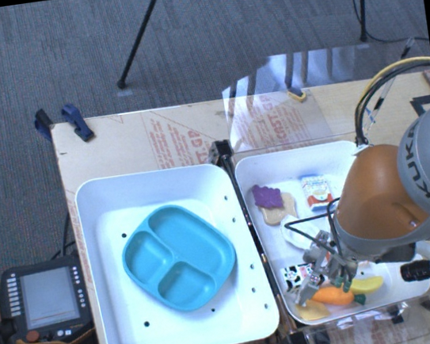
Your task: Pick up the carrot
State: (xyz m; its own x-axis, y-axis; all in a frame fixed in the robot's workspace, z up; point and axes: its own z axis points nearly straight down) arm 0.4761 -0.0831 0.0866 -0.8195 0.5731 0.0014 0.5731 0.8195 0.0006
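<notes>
Carrot (332,296) lies in right white bin (340,148) on bench (146,141).

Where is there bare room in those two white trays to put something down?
The left bin has bare floor all around the blue divided plate, widest along its near and far walls. The right bin is crowded: toast with purple grapes, a small carton, the carrot and the gripper share it; only its far strip is bare.
</notes>
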